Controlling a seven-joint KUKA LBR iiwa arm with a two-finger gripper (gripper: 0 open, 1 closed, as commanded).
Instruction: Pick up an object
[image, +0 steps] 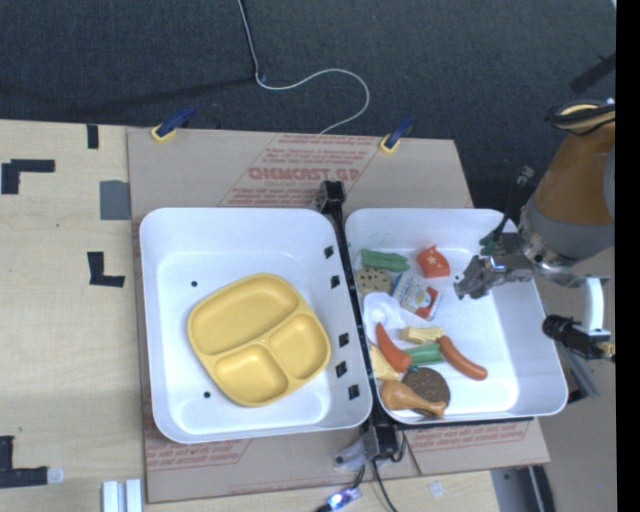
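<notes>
A: End effector sits over the right bin, upper right part. Fingers? Too dark and small, can't tell how wide they stand. Nothing visibly between them.

B: Targets?

A: Toy food, all to its left and lower left. Nearest is the red piece, just left and slightly up. The packet lies left and a bit down. The sausage is below, a little left. Further down-left: yellow block, green pepper, chili, patty, drumstick. Green piece is farther left, near the divider.

B: Handling?

A: Likely light hard plastic, stiff, smooth, may slip or roll. The sausage looks best: it lies apart from the heap, so pinch across its narrow middle. The packet is flat, hard to get under. The red piece is small and may skid.

B: Room?

A: Bare floor right under and right of the end effector, good for descent. The bin's right wall is close on its right, the top wall above. The heap by the divider is crowded, fingers could bump neighbours. The left bin with the yellow tray is far left, out of the way.
</notes>
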